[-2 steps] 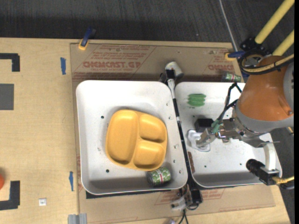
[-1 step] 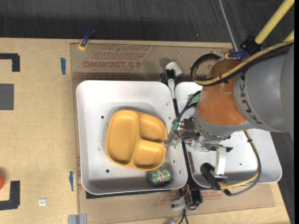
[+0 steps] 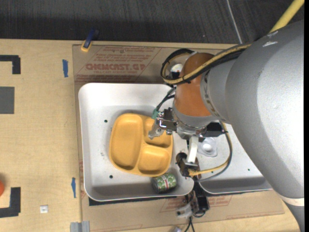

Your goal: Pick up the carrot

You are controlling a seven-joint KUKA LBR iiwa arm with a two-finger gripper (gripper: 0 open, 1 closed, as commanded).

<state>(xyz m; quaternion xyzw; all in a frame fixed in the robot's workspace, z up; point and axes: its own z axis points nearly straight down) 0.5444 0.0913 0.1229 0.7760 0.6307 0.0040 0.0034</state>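
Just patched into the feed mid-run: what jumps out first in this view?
The big grey arm with its orange band dominates, reaching in from the right over the left white bin. Below it, a yellow divided tray lies in that bin, and the pincer sits at the tray's right edge. A small green can lies on its side by the bin's near rim.

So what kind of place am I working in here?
Probably a lab or test cell, not a kitchen: two white bins on a cardboard-covered bench with tape marks, a yellow divided plate, and the arm trailing cables.
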